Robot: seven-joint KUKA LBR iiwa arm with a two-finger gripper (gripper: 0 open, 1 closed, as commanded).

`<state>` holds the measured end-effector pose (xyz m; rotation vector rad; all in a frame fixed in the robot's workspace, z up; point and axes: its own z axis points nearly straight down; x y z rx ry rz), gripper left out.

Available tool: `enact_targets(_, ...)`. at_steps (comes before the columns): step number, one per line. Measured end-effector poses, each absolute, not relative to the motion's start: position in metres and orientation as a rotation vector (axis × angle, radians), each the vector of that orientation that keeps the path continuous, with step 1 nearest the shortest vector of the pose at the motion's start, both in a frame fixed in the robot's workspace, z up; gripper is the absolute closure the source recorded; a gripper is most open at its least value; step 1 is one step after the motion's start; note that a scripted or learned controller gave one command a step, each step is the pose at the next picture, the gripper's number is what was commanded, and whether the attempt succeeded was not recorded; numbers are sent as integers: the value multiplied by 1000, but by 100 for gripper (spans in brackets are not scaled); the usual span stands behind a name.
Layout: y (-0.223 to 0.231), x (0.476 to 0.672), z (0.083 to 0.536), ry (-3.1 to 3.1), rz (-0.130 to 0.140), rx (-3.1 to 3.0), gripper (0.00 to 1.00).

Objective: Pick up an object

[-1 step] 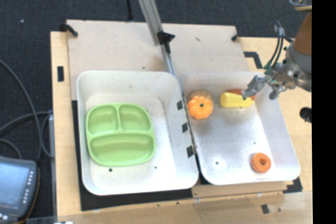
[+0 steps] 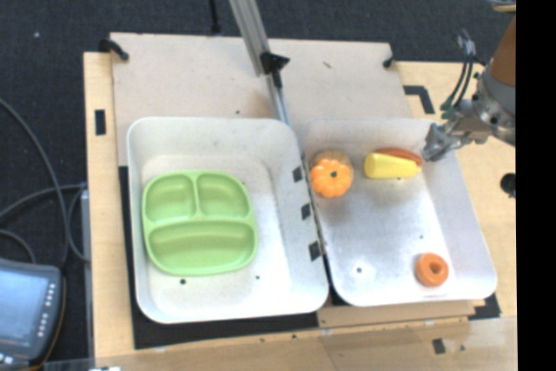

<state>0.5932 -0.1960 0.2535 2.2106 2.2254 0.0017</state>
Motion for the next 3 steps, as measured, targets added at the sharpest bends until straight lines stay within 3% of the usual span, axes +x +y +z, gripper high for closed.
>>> enact_targets(2, -66, 589, 301, 2230, 8, 2208, 100)
enact_targets(3, -53, 657, 311, 2223, 5, 2213, 100)
